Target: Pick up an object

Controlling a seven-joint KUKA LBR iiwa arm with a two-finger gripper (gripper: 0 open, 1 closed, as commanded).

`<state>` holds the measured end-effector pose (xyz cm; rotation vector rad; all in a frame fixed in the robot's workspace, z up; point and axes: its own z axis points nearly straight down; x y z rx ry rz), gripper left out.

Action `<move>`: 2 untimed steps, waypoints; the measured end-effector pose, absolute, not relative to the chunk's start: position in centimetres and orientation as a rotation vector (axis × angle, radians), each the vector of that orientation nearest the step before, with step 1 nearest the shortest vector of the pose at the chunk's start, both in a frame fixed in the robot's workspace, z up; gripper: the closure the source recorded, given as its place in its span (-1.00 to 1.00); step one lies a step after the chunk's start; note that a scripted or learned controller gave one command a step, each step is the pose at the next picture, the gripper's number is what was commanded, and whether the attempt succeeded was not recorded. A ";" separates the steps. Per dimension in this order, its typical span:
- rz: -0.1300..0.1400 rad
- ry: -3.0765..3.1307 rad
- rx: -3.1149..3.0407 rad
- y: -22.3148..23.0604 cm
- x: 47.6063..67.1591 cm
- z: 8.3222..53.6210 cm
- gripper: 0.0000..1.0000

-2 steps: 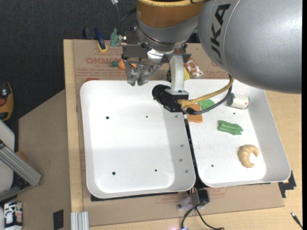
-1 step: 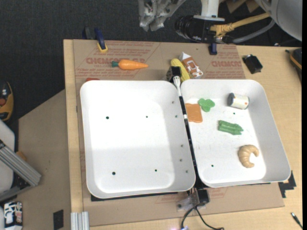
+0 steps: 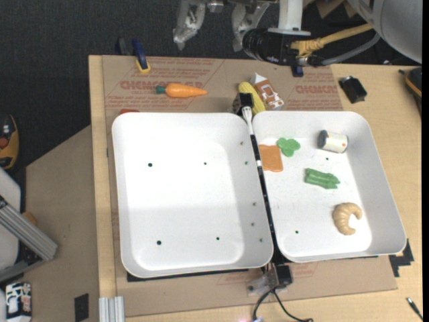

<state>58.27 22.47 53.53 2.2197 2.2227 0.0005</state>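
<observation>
The arm (image 3: 395,12) is cut off by the top and right edges, and the small cylinder's (image 3: 333,141) label is too small to read

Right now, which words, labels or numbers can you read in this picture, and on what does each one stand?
"CHEM...": red print on the cardboard sheet behind the bins, left part; remaining letters blurred.
Red print on the same sheet, right part: blurred, seems the same word.
Small packet beside the yellow corn: print too small to read.
</observation>
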 end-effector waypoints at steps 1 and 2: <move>0.007 2.223 2.217 22.6 58.3 54.6 1.00; 0.005 2.223 2.217 22.6 58.3 54.6 -1.00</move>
